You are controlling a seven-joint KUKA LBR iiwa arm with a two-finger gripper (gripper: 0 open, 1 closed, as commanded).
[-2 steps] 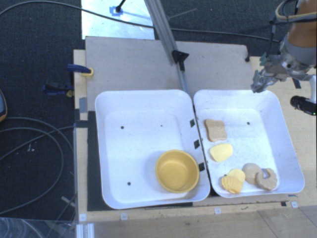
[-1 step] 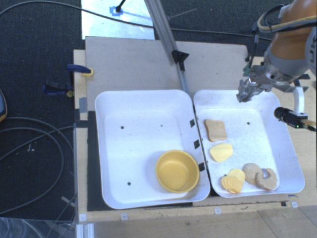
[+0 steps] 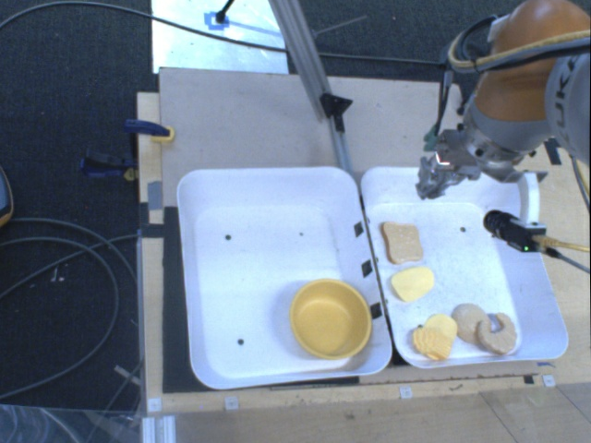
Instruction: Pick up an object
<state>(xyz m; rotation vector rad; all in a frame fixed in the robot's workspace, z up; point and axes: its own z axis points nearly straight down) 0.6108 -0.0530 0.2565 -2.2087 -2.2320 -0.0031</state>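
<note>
1. While two white bins sit side by side on the bench, the left bin (image 3: 208, 201) carries a yellow bowl (image 3: 331, 317) at about five o'clock on its floor, upright, close to the wall it shares with its neighbour.
2. Inside the right bin (image 3: 545, 317), five pieces of toy food lie on the floor:
   - a slice of toast (image 3: 403, 242) at about nine o'clock, near the shared wall;
   - a pale yellow chip (image 3: 412, 283) just below the toast, apart from it;
   - a ridged yellow piece (image 3: 435, 337) at about seven o'clock, near the front wall;
   - a tan cookie (image 3: 468, 317) just beside the ridged piece;
   - a tan ring-shaped pretzel (image 3: 500, 332) touching the cookie at about five o'clock.
3. Above the right bin's far edge, at about twelve o'clock, hangs the gripper (image 3: 431, 185); whether it is spread or closed cannot be told, and nothing is seen in its grasp. It sits apart from the toast, the nearest piece.
4. Under the bins lies a tan board (image 3: 249, 123) on the bench, with a metal pole (image 3: 300, 40) slanting across it at twelve o'clock and a blue and yellow clamp (image 3: 138, 129) on its edge at ten o'clock.
5. Around the bench, dark carpet (image 3: 65, 81) holds loose cables (image 3: 55, 275) at nine o'clock.
</note>
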